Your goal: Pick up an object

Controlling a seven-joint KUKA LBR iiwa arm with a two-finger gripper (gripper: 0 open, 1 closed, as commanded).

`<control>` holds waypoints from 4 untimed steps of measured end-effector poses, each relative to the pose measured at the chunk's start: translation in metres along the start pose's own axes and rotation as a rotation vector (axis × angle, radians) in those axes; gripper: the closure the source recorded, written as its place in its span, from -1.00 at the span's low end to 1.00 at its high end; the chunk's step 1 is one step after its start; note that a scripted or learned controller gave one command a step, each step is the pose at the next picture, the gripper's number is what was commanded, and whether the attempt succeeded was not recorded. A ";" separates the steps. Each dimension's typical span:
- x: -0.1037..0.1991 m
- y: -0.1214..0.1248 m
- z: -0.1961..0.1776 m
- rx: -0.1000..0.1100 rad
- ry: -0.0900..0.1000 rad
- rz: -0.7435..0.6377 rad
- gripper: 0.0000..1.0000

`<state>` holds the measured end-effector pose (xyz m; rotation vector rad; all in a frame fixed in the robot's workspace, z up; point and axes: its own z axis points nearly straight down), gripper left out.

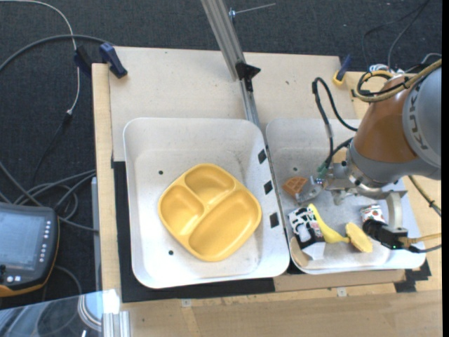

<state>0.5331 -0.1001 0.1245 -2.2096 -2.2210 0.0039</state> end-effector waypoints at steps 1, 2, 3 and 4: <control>-0.003 0.000 -0.005 -0.006 -0.003 0.005 -1.00; -0.003 0.000 -0.005 -0.007 -0.003 0.005 -1.00; -0.003 0.000 -0.005 -0.007 -0.003 0.005 -1.00; -0.003 0.000 -0.005 -0.007 -0.003 0.006 -1.00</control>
